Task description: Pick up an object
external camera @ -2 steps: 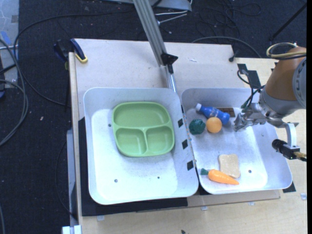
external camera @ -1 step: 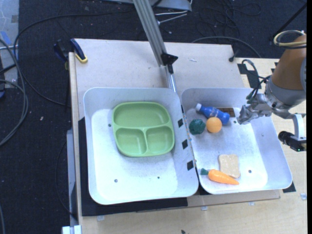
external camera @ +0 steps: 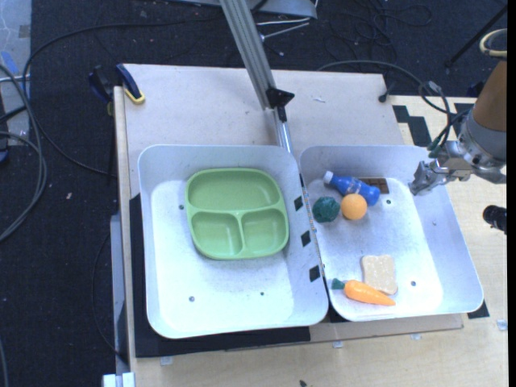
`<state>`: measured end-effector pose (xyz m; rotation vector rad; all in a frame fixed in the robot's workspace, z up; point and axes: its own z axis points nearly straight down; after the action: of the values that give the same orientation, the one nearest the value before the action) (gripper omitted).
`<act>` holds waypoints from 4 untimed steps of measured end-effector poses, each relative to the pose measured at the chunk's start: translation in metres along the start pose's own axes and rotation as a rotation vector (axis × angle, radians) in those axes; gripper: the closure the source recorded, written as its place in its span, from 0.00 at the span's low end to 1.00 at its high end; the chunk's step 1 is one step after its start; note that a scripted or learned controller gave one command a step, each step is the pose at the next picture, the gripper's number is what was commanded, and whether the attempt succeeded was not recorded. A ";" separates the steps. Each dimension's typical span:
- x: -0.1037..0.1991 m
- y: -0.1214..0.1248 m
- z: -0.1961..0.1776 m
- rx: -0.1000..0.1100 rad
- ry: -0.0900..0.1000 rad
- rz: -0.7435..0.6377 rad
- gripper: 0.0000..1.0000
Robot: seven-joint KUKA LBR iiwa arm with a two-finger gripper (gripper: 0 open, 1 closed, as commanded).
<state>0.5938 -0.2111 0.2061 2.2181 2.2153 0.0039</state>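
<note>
Bins are sitting side by side on the bench as we are looking down at a slant: the left bin is holding a green divided plate with three compartments, lying flat toward the bin's upper middle, and the right bin is holding all the loose objects. Along its far side we are seeing a blue bottle-like toy lying on its side, with a brown flat piece just behind it against the far wall. Just in front of the blue toy an orange ball is resting, and a dark green ball is sitting just beside it to the left, the two near or touching. Toward the near edge a tan slice of bread is lying flat, and a toy carrot is lying just in front of it, its green tip pointing left and its body close against the bread. The arm is reaching in from the right, and its gripper is hanging over the right bin's far right rim, well apart from the carrot and bread and to the right of the blue toy. We are finding nothing between its fingers, and we cannot tell whether they are spread or pressed together.
</note>
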 end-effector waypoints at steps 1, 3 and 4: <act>0.000 0.001 0.005 0.004 0.001 -0.002 1.00; 0.112 -0.009 0.011 0.008 0.005 -0.008 1.00; 0.171 -0.010 0.006 0.007 0.005 -0.009 1.00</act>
<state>0.5845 -0.0401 0.1997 2.2146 2.2309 0.0013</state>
